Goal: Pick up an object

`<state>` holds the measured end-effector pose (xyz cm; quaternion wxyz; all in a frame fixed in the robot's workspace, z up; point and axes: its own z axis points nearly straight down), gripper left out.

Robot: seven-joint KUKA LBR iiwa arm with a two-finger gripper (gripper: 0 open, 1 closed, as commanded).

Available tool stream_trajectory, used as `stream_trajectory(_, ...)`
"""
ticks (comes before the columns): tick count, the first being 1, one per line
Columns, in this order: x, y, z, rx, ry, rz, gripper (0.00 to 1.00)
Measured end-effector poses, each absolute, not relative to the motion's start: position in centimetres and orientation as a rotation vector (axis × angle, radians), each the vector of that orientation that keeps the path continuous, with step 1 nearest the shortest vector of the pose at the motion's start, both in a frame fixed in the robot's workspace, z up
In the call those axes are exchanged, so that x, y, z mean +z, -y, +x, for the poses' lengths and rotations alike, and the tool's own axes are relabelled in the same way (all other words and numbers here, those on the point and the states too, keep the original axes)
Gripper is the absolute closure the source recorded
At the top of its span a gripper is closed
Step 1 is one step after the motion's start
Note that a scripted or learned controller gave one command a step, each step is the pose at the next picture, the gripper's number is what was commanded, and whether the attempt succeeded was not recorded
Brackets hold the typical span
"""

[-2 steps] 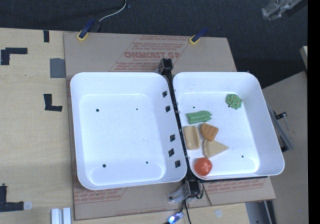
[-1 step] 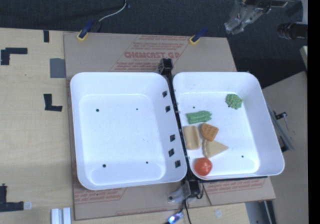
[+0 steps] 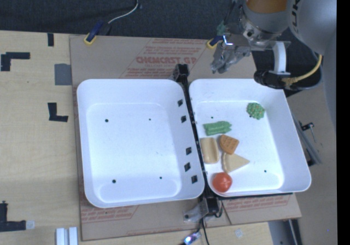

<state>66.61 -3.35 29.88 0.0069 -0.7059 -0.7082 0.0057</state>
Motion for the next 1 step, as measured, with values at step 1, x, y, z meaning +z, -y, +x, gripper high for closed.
stream_trajectory(1,41.41,-8.63,66.85,-0.017,2.24,-2.209,1.0)
